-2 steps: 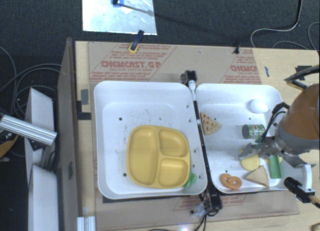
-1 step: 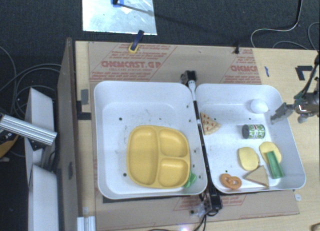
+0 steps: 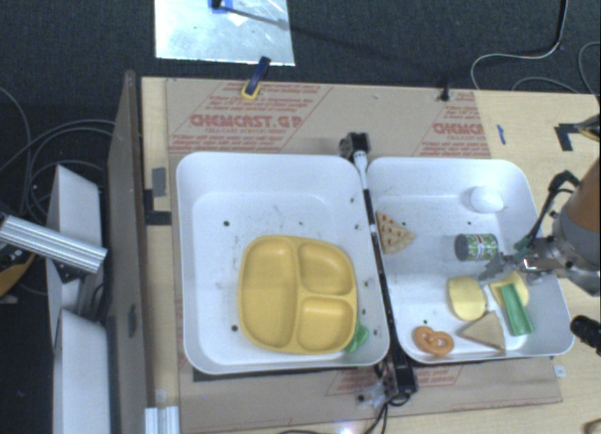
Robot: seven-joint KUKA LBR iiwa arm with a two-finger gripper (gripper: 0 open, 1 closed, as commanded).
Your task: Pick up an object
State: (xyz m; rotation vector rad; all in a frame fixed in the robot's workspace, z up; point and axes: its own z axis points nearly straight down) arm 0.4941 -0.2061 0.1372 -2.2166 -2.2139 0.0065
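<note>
The right bin (image 3: pixel 441 178) holds several toy foods: a pizza slice (image 3: pixel 392 233), a white ball (image 3: pixel 485 199), a green can (image 3: pixel 477 246) lying on its side, a yellow lump (image 3: pixel 467 298), a green stick (image 3: pixel 516 308) on a yellow piece, a pretzel (image 3: pixel 433 339) and a tan wedge (image 3: pixel 484 331). My gripper (image 3: pixel 518 264) reaches in from the right edge. It sits low over the bin's right side, just right of the can and above the green stick. Nothing is visibly held in it.
The left bin (image 3: pixel 216 188) carries a yellow divided plate (image 3: pixel 299 293), with a small green item (image 3: pixel 358 338) at its lower right corner. A black clamp (image 3: pixel 356 147) sits at the top of the divider between the bins. Cables lie on the floor to the left.
</note>
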